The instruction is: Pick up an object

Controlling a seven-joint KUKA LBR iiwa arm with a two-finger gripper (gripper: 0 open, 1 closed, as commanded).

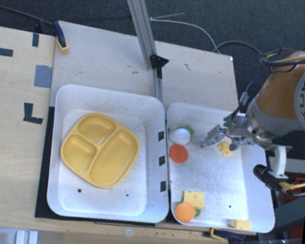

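From the camera above, the desk (109,68) carries two shallow white bins side by side. The left bin (60,190) holds a yellow divided plate (100,149), lying flat near the bin's middle with its longer axis running from the bin's far left corner toward its near right corner.

The right bin (253,204) holds the small things. The arm (287,94) reaches in over the bin's far right corner, and the hand (215,139) hangs low over the far half of the bin, its fingers (211,140) pointing toward the left wall. The fingers stand a little apart, and nothing shows between them.

Just beside the hand, on its right and partly under the wrist, lies a small pale yellow piece (226,149); its shape is too small to tell a long axis. Left of the fingertips, near the bin's far left corner, sits a white ball (181,135) with a green thing (188,131) touching its far side. A red-orange round thing (179,154) lies just nearer than the ball, close to the left wall. None of these touches the hand.

At the near edge, well apart from the hand, a yellow block (194,199) lies with an orange ball (185,212) touching its near left side. A small yellow wedge (239,224) lies near the bin's near right corner, its long axis along the near edge.
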